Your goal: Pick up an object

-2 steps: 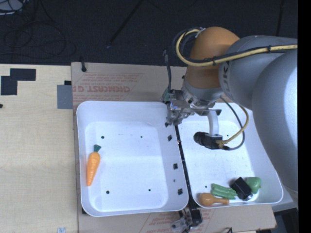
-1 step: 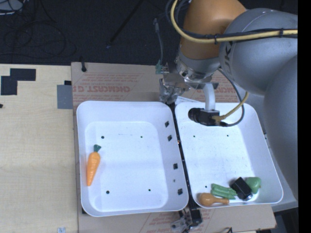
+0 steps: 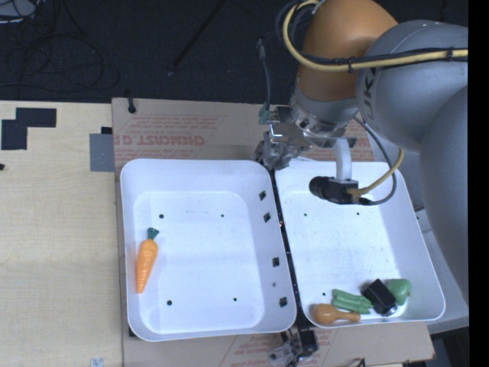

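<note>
- 2 shallow white plastic bins sit side by side on the bench: the left bin point(image 3: 252, 176) and the right bin point(image 3: 428, 281).
- 1 grey arm with an orange band point(image 3: 344, 23) reaches in from the right; its gripper point(image 3: 276, 150) hangs over the far end of the divide between the bins.
- Whether the jaws are apart or closed cannot be told from here, and nothing is seen between them.
- The left bin holds 1 orange toy carrot with a green top point(image 3: 146, 261), near its left wall.
- The right bin holds 4 things clustered at its near edge: 1 green bean-like toy point(image 3: 350, 301), 1 small black block point(image 3: 380, 296), 1 green leafy toy point(image 3: 399, 287) and 1 orange pear-shaped toy point(image 3: 333, 314).
</note>
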{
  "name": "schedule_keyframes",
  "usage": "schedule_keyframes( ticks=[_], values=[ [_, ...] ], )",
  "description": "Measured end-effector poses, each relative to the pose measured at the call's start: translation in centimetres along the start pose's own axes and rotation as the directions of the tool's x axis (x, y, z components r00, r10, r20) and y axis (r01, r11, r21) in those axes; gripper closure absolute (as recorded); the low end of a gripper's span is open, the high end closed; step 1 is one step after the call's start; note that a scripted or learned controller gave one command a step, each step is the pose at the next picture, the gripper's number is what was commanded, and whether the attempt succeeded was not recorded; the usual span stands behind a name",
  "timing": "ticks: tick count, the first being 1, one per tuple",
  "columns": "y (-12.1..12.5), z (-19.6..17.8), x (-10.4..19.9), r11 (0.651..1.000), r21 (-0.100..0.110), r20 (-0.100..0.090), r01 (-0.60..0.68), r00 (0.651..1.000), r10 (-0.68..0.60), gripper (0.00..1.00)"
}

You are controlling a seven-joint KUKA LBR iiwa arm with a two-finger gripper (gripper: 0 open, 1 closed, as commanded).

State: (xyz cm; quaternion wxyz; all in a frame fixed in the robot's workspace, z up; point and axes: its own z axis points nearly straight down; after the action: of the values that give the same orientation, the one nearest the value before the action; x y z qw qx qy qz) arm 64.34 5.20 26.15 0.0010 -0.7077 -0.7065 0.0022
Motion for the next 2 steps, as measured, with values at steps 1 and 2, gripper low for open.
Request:
schedule_keyframes(
  ticks=[1,2],
  values=[
    [0.0,-18.9,-1.1,1.000,-0.019,-0.002,0.003,1.000,-0.003,1.00],
    [-0.3,4.1,3.6,1.000,0.016,0.000,0.004,1.000,-0.004,1.00]
  ],
)
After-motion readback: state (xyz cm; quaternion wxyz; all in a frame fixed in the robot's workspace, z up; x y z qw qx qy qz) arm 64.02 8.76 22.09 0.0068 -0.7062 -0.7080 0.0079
